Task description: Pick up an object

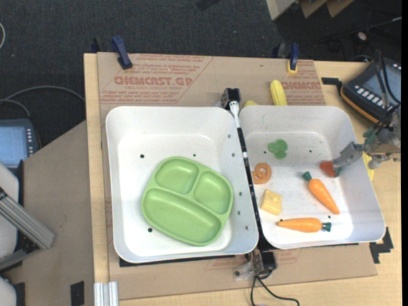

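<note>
The pincer (339, 162) was positioned at the right bin's (299, 121) far wall, beside a small red item (327, 168); whether it was apart or together could not be told. A slip was judged likely, the item being small and crowded by the upper carrot (320, 194).

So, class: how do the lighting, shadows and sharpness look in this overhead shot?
Camera view: even, soft light; faint shadows under the green plate and carrots; no strong glare on the white bins; gripper at the right bin's edge looks slightly blurred.
</note>
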You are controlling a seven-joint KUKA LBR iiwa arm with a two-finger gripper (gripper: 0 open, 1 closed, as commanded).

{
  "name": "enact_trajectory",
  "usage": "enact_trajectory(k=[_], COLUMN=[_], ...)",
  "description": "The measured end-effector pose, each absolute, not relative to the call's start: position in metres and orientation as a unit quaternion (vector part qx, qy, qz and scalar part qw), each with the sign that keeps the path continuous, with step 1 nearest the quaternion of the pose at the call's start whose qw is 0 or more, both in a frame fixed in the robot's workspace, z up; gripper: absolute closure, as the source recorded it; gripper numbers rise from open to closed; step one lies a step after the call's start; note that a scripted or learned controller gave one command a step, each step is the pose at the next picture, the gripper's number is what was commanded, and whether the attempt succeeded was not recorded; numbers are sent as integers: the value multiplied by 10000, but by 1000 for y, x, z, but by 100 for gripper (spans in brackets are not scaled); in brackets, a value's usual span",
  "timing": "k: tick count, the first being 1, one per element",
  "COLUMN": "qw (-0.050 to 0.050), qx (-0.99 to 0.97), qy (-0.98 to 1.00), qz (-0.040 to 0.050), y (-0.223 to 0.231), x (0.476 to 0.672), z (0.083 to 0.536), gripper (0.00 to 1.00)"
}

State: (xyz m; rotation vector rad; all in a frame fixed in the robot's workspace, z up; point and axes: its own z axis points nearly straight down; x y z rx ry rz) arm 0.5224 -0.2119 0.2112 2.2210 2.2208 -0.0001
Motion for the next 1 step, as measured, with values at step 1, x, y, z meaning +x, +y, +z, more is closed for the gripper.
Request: enact_trajectory(k=[1], qw=[-31], qx=[7060], qy=[7082], qz=[-2], y=[-192], x=[549], z=[78], gripper=[0])
